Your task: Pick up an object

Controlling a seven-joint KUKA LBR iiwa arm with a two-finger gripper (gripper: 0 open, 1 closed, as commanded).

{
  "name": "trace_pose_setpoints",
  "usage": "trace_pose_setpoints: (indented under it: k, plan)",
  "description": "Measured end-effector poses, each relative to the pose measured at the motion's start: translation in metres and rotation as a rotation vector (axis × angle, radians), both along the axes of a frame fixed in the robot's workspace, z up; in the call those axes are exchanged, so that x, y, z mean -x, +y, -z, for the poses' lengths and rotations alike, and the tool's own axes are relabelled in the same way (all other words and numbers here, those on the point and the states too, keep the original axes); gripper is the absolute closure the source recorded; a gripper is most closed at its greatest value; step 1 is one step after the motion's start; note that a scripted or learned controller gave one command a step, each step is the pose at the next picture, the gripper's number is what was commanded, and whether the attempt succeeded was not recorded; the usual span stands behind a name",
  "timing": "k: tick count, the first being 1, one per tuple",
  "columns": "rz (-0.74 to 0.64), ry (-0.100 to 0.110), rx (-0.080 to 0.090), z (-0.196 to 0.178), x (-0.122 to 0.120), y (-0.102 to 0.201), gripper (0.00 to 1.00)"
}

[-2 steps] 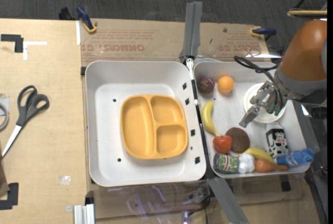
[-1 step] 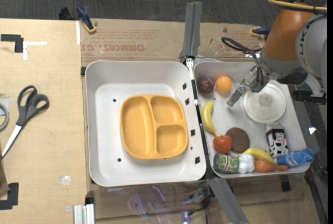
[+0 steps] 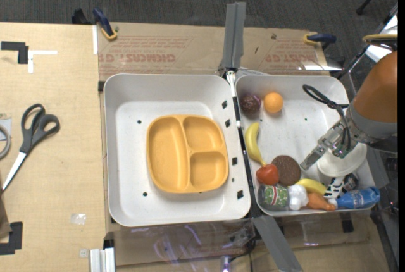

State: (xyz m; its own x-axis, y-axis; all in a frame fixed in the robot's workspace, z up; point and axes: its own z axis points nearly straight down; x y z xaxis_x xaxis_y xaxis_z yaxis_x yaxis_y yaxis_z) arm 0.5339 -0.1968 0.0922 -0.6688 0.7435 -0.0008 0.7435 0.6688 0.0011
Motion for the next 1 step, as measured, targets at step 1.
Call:
trace_pose_setpoints:
  k: [1]
  plan:
    - [0.081,-0.017,0.011,-0.0038,0.0475,0.0756,0.00]
